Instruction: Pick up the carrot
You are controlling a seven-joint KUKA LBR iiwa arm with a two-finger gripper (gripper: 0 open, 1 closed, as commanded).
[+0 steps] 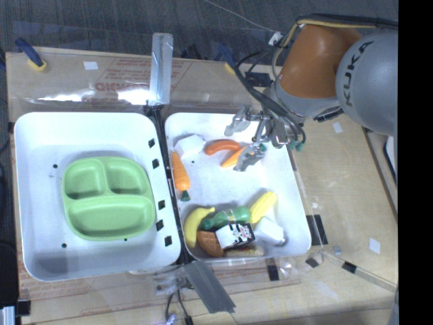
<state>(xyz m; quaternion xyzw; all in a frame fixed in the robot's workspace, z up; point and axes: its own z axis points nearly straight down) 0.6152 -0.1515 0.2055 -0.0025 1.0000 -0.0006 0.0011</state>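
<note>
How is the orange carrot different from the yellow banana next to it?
The long orange carrot is straight and pointed, while the yellow banana is curved. The carrot lies along the right-hand white bin's left wall; the banana sits lower, beside the pile of toy food. Both lie in that bin.

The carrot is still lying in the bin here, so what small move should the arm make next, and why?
Probably shift the hand toward the bin's left wall and lower it over the carrot. The carrot lies along the divider side of the right bin, apart from the hand, which hangs near the orange pieces at the bin's upper middle. Nothing sits between its fingers.
</note>
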